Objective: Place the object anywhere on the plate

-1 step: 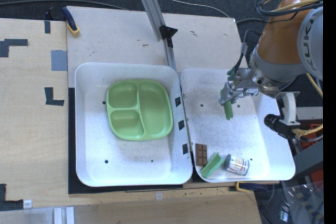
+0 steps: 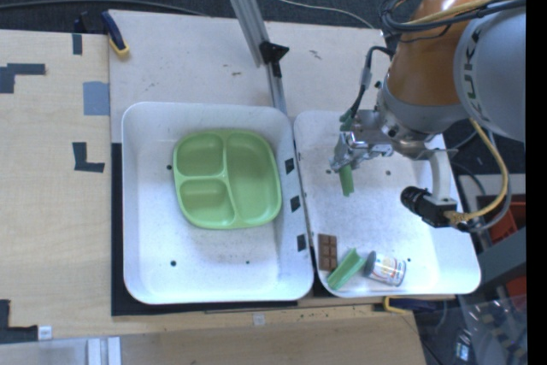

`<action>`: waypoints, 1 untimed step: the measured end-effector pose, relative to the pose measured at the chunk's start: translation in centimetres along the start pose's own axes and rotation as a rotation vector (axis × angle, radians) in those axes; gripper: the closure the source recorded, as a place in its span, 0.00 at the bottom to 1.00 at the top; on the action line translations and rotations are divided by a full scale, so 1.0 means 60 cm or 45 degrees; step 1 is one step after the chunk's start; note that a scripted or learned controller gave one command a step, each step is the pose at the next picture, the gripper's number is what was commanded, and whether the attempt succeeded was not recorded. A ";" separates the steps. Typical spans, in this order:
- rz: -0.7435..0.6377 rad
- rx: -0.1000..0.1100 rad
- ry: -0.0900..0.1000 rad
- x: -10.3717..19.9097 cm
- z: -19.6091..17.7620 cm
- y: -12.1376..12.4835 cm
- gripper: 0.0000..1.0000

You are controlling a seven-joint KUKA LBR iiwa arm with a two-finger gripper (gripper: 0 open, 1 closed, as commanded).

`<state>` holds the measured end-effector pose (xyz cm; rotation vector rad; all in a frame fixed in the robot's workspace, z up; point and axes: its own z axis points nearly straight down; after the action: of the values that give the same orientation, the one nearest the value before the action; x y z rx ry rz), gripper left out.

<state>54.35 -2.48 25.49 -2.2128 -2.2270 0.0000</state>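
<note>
A light green plate [image 2: 227,179] with three compartments lies in the left bin [image 2: 145,209], a little above its middle. My gripper [image 2: 348,160] hangs over the upper left part of the right bin [image 2: 427,244], close to the divider between the bins. A small dark green stick [image 2: 346,182] pokes down from between its fingers, and the gripper is shut on it. The stick hangs upright, to the right of the plate and apart from it.
At the right bin's front edge lie a brown chocolate bar [image 2: 327,250], a green block [image 2: 344,267] and a small tin [image 2: 386,269] on its side. A slanted metal rod [image 2: 248,4] crosses the bench behind the bins. A black cable connector [image 2: 425,205] sticks out beside the wrist.
</note>
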 end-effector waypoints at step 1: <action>-0.002 0.000 0.000 0.091 -0.005 -0.003 1.00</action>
<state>54.11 2.97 25.79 -2.2112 -2.2284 -0.0003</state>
